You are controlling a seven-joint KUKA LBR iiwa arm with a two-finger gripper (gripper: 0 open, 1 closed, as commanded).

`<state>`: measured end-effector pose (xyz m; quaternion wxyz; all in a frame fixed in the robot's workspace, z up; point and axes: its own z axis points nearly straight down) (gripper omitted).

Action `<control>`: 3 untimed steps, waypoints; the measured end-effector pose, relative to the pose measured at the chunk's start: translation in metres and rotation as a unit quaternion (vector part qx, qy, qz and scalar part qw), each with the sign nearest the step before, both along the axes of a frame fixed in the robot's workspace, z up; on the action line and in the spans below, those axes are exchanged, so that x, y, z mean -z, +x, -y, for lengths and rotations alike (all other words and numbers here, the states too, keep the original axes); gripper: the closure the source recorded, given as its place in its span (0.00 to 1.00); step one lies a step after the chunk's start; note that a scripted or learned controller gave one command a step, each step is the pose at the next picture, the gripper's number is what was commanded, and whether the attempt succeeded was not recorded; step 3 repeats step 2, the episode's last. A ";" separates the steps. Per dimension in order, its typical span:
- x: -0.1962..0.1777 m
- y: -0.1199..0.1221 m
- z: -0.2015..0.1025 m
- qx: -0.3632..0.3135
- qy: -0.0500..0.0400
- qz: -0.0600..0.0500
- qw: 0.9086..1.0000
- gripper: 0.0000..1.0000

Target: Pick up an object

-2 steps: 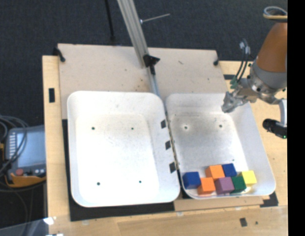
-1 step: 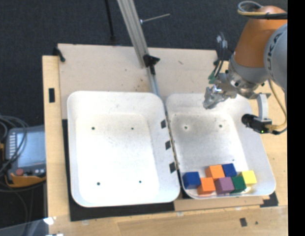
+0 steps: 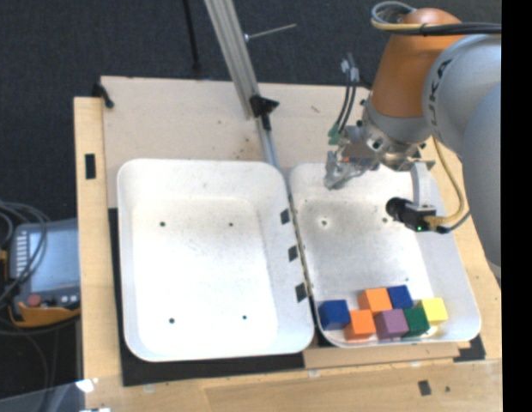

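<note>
From above, the arm's gripper [image 3: 338,172] hangs over the far end of the right bin [image 3: 369,230]; whether its jaws are apart or together cannot be told. The coloured blocks [image 3: 384,312] sit clustered at that bin's near edge, well apart from it. The left bin [image 3: 202,256] lies beside, on the table [image 3: 163,110].

Bench [image 3: 90,230] under two white bins [image 3: 206,256]

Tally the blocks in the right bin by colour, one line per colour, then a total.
Blue blocks: 2
Orange blocks: 2
Purple block: 1
Green block: 1
Yellow block: 1
Total: 7
</note>
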<state>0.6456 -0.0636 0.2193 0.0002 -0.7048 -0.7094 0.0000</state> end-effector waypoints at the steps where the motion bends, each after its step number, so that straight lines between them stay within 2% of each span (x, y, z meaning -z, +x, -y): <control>1: -0.013 0.011 -0.055 -0.001 0.001 0.002 1.000 1.00; 2: -0.007 0.012 -0.114 -0.001 0.000 0.001 1.000 1.00; 3: -0.007 0.012 -0.114 -0.001 0.000 0.001 1.000 1.00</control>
